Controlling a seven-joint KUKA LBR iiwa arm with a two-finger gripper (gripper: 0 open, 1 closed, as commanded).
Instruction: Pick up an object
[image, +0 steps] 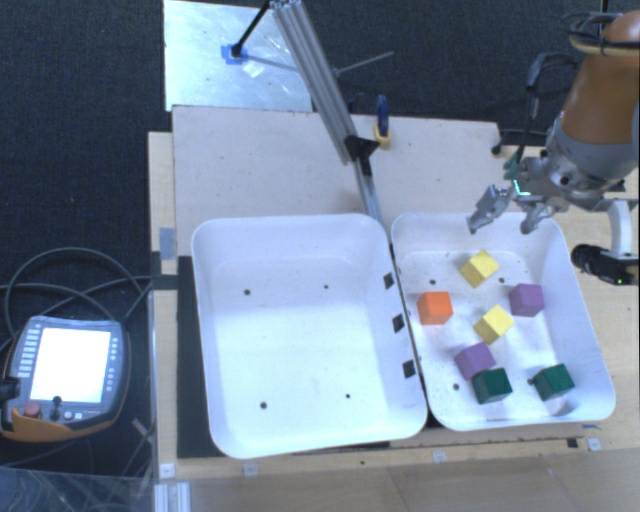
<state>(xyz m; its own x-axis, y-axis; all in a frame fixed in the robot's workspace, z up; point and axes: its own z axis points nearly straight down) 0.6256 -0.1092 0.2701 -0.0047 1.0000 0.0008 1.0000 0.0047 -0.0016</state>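
Note:
The right bin (580, 330) holds several small blocks: a yellow one (479, 268) near its far side, an orange one (434, 307), a purple one (526, 298), a second yellow one (493, 324), another purple one (474, 358), and two dark green ones (491, 385) (552, 381) near the front. My gripper (510, 212) hangs over the far rim of that bin, above and behind the yellow block. Its two fingers (487, 210) are spread apart with nothing between them.
The left bin (215, 330) sits beside the right one, with black clips along their shared edge. A slanted metal pole (325, 90) rises behind the bins. A teach pendant (62, 378) with cables lies on the floor at the left.

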